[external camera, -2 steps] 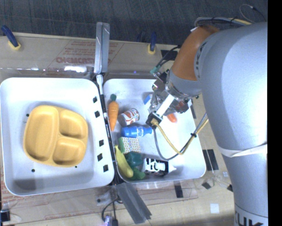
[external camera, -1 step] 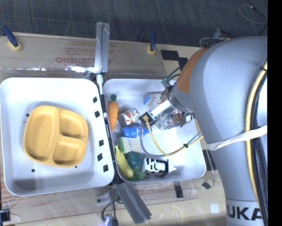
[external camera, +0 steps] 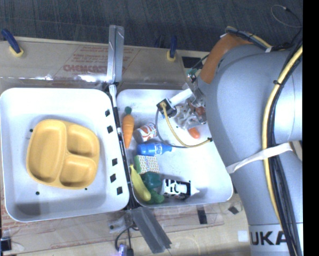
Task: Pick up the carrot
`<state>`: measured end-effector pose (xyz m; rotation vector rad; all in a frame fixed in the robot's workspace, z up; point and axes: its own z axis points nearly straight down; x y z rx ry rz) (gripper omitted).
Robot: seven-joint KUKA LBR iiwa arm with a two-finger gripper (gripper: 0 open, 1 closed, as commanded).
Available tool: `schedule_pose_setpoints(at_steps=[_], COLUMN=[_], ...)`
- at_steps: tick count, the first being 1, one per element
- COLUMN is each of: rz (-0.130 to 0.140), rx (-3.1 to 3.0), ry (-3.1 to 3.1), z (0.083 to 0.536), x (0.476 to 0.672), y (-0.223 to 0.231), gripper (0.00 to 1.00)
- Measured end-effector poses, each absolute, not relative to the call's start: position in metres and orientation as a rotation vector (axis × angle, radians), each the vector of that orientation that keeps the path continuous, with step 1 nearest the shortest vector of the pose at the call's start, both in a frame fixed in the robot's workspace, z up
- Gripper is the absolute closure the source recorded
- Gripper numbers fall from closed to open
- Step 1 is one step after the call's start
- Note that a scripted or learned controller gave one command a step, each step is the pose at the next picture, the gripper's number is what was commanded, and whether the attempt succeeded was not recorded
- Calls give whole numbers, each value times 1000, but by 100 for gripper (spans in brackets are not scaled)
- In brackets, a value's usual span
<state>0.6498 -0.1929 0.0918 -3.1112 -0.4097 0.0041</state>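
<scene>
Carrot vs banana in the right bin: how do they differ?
The carrot is orange with a green top; the banana is yellow. The carrot lies in the bin's upper half, the banana near the lower edge, beside a green item. Both lie along the bin's left wall.

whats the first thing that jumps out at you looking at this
The big grey arm fills the right side, its gripper low over the right bin. Next comes the yellow divided plate, alone in the left bin. Then the clutter along the right bin's left wall: the carrot at the top, a blue bottle below it and a banana near the bottom.
</scene>
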Motion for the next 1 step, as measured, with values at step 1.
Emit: schedule_pose_setpoints(at_steps=[1], rz=[4], rx=[-3121], ry=[-330], z=[192], x=[613], y=[-75], gripper=[100])
